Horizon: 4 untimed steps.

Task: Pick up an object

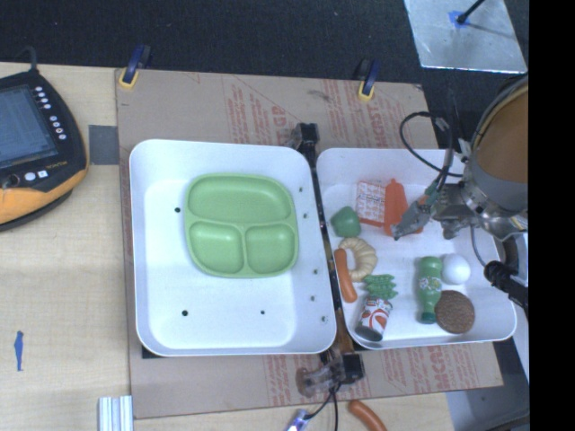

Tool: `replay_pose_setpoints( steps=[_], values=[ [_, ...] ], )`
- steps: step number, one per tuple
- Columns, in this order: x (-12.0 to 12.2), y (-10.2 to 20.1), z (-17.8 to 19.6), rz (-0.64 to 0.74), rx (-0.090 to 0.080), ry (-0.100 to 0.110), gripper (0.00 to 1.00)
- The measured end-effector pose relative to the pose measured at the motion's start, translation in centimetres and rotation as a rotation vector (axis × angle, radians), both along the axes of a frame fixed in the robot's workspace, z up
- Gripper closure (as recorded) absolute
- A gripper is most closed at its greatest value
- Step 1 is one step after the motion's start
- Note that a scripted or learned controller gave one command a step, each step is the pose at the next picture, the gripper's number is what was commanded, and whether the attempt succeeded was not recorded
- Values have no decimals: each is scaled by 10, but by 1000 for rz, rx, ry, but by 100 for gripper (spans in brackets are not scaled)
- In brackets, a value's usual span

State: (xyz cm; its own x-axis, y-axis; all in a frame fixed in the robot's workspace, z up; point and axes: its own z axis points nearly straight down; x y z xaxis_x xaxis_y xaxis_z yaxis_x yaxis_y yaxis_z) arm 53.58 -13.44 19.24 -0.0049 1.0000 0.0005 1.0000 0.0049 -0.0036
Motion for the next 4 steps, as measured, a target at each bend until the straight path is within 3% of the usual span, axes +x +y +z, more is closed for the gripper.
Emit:
replay_pose_setpoints(
  steps=[1,2,3,4],
  values=[
    [-14,-59,-81,0,-2,2,0],
    [-24,-39,-101,2,0,1,0],
    [49,-32,-100,-1,0,-1,0],
    [90,-37,-100,-2,0,-1,0]
  ],
)
